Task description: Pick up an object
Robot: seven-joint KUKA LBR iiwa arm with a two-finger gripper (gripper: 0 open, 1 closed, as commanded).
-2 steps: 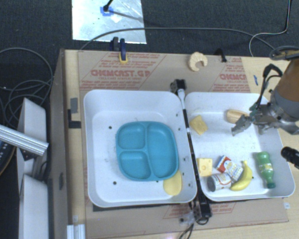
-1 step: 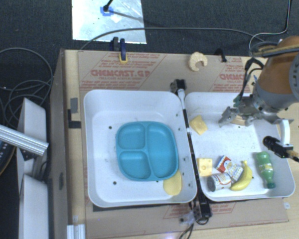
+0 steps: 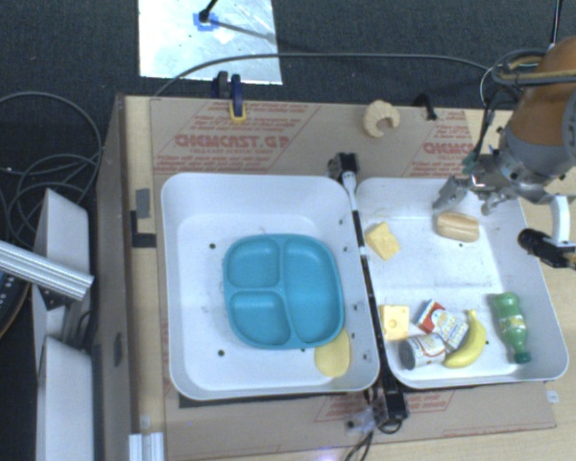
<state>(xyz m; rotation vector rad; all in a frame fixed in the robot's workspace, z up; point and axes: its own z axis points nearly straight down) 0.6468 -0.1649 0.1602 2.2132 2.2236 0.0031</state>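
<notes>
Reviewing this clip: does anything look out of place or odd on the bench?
Yes. A tan curled object lies on the board behind the right bin, outside both bins. In the left bin, a yellow piece sits against the blue divided tray, not in a compartment.

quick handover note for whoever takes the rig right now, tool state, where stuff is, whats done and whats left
Tool: over the back of the right bin, just above the bread roll; nothing seen between its fingers, open or shut unclear.
Right bin: bread roll at back, cheese wedge near the divider, cheese slice, can, small carton, banana, green bottle along the front.
Left bin: blue divided plate, yellow piece at its front corner.
Done: nothing lifted.
Left: grasp and lift one object, likely the roll.
</notes>
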